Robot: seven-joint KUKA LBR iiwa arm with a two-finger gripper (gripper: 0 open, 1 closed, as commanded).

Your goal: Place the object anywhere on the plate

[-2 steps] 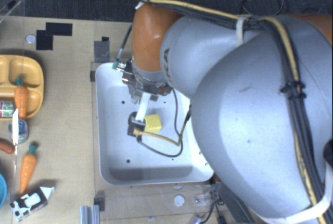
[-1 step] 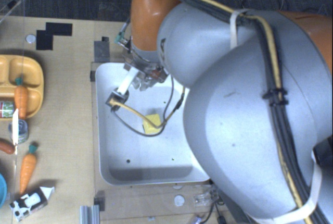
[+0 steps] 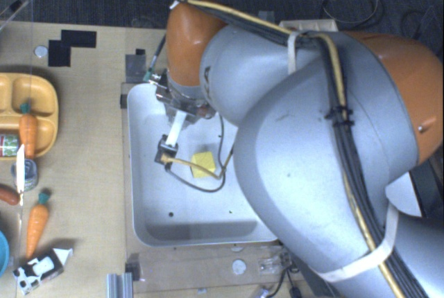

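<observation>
the small flat yellow block (image 3: 203,165) lies unheld near the middle of the shallow white bin (image 3: 142,220). the gripper (image 3: 183,106) hangs near the bin's far left corner; open or closed, i cannot tell. likely the pick-up step: next, centre over the block and descend.

White bin (image 3: 137,172): floor bare along the left wall and across the near end. A yellow piece (image 3: 203,163) sits mid-floor, and the grey arm (image 3: 312,151) overhangs the bin's whole right side and far end, blocking entry there. The bare desk (image 3: 90,151) strip between the bin and the left clutter is passable. Yellow divided plate (image 3: 38,89) at left edge: far compartments bare, a carrot (image 3: 27,136) lies on its near part. Below it a knife (image 3: 20,172), second carrot (image 3: 36,224) and cow-print carton (image 3: 43,266) crowd the desk's left edge.
</observation>
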